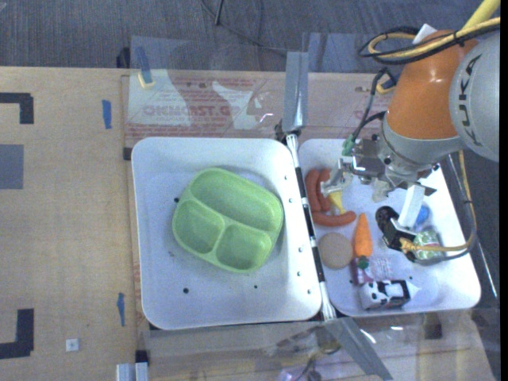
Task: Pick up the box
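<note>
The box (384,292), seemingly a small printed carton, lies near the front of the right bin (464,280), probably light and crushable, best pinched across its short sides, while the gripper (373,173) hangs above the sausages (324,201), its state impossible to tell.

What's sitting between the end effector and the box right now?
In the camera view, an orange carrot lies between the end effector and the small box, in the right bin.

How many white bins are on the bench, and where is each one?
2. The left bin holds a green divided plate. The right bin lies beside it, under the arm, and holds small items; some may be hidden beneath the arm.
</note>
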